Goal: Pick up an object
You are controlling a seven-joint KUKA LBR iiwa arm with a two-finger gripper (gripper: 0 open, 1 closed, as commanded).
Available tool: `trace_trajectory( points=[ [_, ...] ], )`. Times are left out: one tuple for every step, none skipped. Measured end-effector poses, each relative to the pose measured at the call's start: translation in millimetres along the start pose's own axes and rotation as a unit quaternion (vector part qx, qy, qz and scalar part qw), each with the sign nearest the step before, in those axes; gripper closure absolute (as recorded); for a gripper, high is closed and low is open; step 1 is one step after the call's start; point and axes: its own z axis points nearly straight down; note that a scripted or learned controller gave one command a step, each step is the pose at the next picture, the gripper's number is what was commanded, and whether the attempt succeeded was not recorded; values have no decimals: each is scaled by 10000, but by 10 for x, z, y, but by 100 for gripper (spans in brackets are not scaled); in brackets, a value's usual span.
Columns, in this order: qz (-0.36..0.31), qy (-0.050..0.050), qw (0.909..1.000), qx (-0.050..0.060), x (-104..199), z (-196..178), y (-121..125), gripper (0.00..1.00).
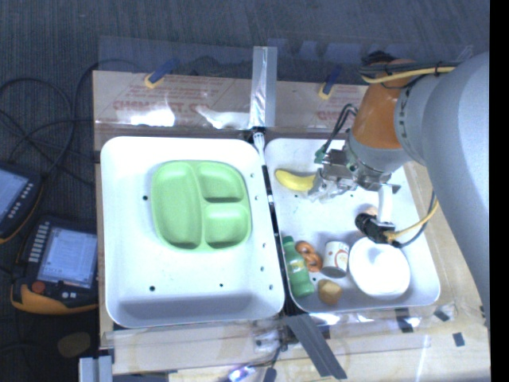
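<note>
Over the right bin (425,289) the gripper (328,183) hangs just beside a banana (293,181) lying near the bin's back left corner; whether its jaws are spread or pressed together I cannot tell; along the front sit a green bottle (297,273), a mug (336,257), and a white bowl (379,267); the left bin (127,293) holds a green divided plate (200,204).

Open floor left of banana (293,181)
</note>
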Motion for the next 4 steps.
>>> trace_trajectory(
  points=[
    [1,0,10000,1,-1,1,-1,0],
    [1100,-35,9937,225,95,265,451,0],
    [1096,-55,9938,181,105,161,467,100],
    [1444,-26,9895,-16,-322,178,296,100]
  ],
)
